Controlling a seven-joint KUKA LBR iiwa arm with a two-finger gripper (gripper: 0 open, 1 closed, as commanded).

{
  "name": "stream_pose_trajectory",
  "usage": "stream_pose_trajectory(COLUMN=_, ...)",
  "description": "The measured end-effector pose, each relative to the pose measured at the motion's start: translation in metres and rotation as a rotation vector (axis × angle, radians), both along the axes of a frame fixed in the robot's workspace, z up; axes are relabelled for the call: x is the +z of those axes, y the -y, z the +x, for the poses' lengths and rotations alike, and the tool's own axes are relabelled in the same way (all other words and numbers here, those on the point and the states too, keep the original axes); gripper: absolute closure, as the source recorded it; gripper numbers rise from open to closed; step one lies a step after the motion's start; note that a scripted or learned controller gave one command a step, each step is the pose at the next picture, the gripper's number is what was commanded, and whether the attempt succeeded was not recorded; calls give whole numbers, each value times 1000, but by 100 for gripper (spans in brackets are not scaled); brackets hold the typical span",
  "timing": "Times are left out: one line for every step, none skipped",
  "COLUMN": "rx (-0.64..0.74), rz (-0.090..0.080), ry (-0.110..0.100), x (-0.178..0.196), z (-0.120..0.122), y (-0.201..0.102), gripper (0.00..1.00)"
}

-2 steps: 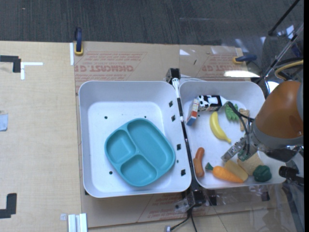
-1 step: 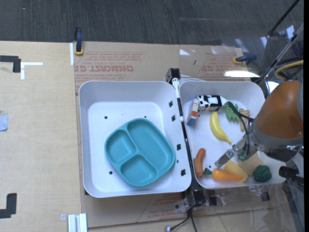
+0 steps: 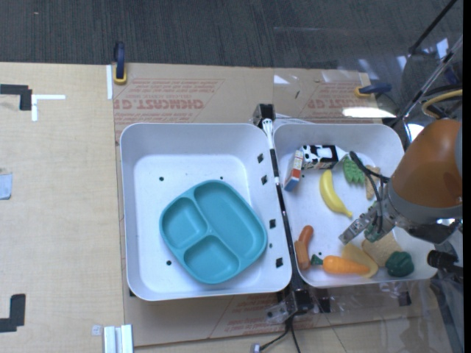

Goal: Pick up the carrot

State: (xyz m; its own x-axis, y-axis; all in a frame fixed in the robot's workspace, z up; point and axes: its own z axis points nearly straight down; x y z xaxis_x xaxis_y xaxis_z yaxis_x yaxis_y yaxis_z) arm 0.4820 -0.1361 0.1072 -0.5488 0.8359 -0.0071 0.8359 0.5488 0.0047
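Orange carrot (image 3: 344, 266) below-left of gripper (image 3: 360, 229)

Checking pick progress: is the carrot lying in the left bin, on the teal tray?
No, the carrot lies in the right bin, near its front edge, beside the hot dog.

Single fixed camera above the desk (image 3: 59, 219), looking down at a slant. Mid-range: both white bins (image 3: 132, 197) fit in frame. Arm (image 3: 434, 171) enters from the right.
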Motion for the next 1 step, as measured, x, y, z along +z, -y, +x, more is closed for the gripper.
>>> stream_pose_trajectory(rx=-1, rz=0, ry=-1, x=0, z=0, y=0, gripper=0)
